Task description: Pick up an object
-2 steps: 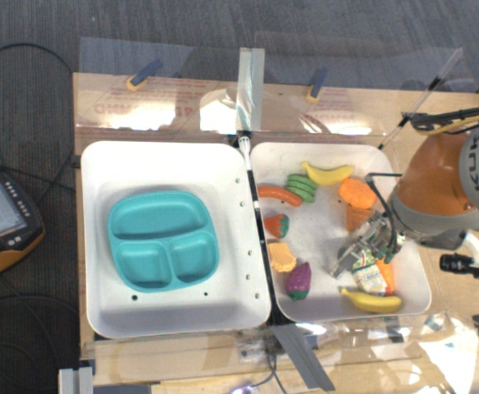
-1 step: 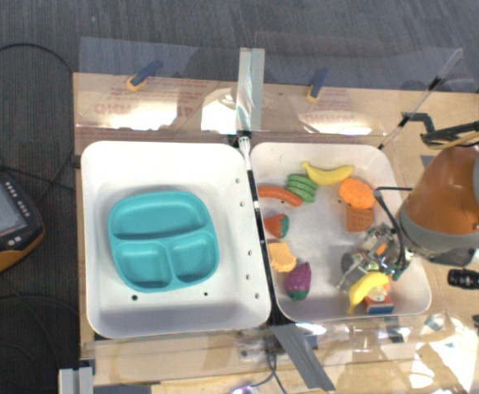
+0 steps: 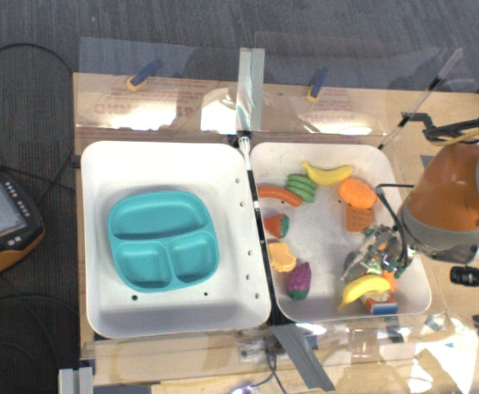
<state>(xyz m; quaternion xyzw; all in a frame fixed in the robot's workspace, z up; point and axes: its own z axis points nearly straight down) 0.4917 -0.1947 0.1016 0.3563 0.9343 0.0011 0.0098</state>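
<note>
A handheld control pendant with a lit screen [image 3: 2, 220] lies on the dark floor at the far left, well apart from the bench.

Next comes the left shallow white bin [image 3: 100, 302], which holds a turquoise plastic tray with three compartments [image 3: 164, 238]. The tray sits flat near the bin's middle.

Across the divider is the right shallow white bin [image 3: 321, 302], which holds toy food. Close to the divider lie an orange-red toy sausage [image 3: 277, 194], a small red and green toy strawberry [image 3: 275, 225], a pale orange toy chunk [image 3: 281, 258] and a purple toy eggplant [image 3: 298, 278]. Further right, at the top of the bin, a green ridged toy vegetable [image 3: 303, 187] sits just beside a yellow toy banana [image 3: 328, 171]. To their right rest a round orange toy fruit [image 3: 358, 192] and a flat orange-brown toy waffle [image 3: 359, 217].

At the bin's lower right lies a second yellow toy banana [image 3: 367, 289], touching a small red and blue toy block [image 3: 380, 305]. The two-finger gripper [image 3: 376, 257] is low in the bin, just above this banana. The grey arm with its orange band [image 3: 446, 194] reaches in from the right.

Whether the claw is spread or pressed together cannot be told; clutter hides it, and nothing is visibly pinched.

The step in hand looks like the descent or grasp attempt on the lower banana. The next move calls for closing firmly on one object, then lifting straight up without dragging the neighbours.
</note>
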